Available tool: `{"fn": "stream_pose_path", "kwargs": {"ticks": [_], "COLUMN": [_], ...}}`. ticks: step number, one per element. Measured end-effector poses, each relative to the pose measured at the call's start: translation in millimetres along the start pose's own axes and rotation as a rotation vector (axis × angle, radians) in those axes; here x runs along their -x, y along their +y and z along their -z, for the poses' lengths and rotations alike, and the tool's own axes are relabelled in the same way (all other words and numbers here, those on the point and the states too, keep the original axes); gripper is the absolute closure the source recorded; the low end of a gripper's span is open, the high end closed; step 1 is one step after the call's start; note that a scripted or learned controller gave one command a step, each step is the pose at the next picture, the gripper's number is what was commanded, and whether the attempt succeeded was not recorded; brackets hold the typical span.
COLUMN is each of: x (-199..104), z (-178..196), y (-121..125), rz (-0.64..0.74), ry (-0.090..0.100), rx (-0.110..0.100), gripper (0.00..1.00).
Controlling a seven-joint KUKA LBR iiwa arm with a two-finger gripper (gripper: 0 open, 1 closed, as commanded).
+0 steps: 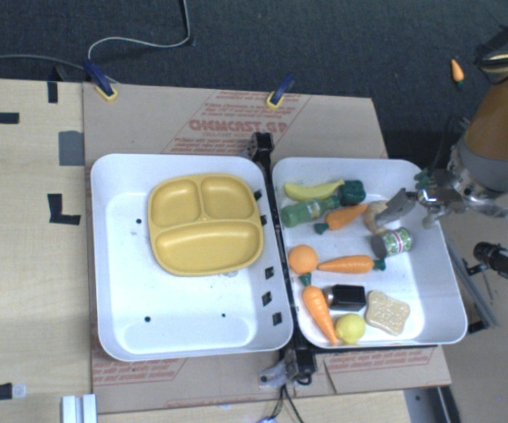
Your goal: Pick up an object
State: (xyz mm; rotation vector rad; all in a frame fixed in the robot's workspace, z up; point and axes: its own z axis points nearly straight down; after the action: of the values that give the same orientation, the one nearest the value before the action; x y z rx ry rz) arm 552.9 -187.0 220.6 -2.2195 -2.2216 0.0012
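Two-finger gripper point(393, 211), fingers spread and empty, above small green-labelled metal can point(397, 241) near right bin's point(452, 311) far-right edge; likely to roll away.

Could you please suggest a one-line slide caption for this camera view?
KUKA arm's gripper poised over the right bin of toy food, beside a yellow divided plate in the left bin.
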Motion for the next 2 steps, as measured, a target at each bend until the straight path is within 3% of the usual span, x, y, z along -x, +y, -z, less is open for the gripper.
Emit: {"fn": "stream_pose_path", "kwargs": {"ticks": [1, 2], "x": [-32.6, -82.0], "z": [-133.6, -134.4], "y": [45.8, 78.0], "rz": [0.001, 0.002], "ry": [-0.001, -0.001], "rx": [0.007, 0.005], "gripper": [0.00, 0.00]}}
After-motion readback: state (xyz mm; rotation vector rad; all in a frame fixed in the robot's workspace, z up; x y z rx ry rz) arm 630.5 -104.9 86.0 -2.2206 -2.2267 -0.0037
